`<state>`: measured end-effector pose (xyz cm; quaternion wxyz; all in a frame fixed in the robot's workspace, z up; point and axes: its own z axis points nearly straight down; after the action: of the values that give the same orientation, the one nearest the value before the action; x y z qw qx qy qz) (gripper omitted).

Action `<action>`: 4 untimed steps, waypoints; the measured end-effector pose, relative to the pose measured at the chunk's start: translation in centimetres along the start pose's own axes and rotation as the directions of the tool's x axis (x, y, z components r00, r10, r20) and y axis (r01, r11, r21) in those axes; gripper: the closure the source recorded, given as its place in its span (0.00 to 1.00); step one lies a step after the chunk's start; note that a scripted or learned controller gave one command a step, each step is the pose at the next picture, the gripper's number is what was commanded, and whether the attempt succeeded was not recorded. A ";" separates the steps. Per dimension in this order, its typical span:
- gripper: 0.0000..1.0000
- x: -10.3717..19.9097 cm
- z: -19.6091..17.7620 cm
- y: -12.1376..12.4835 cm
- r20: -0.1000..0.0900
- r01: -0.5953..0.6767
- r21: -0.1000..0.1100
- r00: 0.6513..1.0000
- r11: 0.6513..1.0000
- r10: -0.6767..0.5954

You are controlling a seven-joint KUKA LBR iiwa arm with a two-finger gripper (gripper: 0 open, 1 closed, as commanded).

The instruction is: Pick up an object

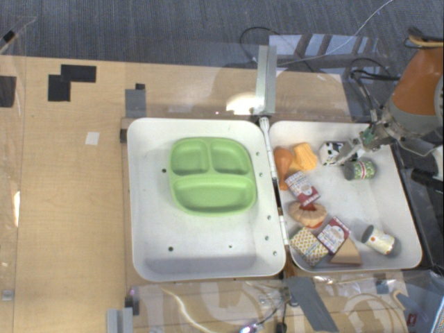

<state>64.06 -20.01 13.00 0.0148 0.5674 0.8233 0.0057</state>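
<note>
Camera view is showing the gripper (363,141) hanging at two o'clock over the right bin (409,220), just above a green can (360,169); whether it is gripping anything, I cannot tell.

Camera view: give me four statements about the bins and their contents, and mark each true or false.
1. The green divided plate lies in the left bin. True.
2. The green can stands on the green divided plate. False: it lies in the right bin, near the gripper.
3. The small white bottle lies in the right bin's near right corner. True.
4. The doughnut sits in the left bin. False: it is in the right bin, among the small boxes.
</note>
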 end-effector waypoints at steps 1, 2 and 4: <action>0.00 -0.1 2.3 2.5 -0.023 0.398 0.017 0.917 0.917 -0.397; 0.00 2.3 3.9 1.1 -0.010 -0.135 0.017 0.991 0.991 0.135; 1.00 5.2 -9.6 5.6 -0.011 -0.165 0.022 0.986 0.986 0.165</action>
<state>67.12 -13.07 22.64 0.0029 0.6338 0.7735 0.0019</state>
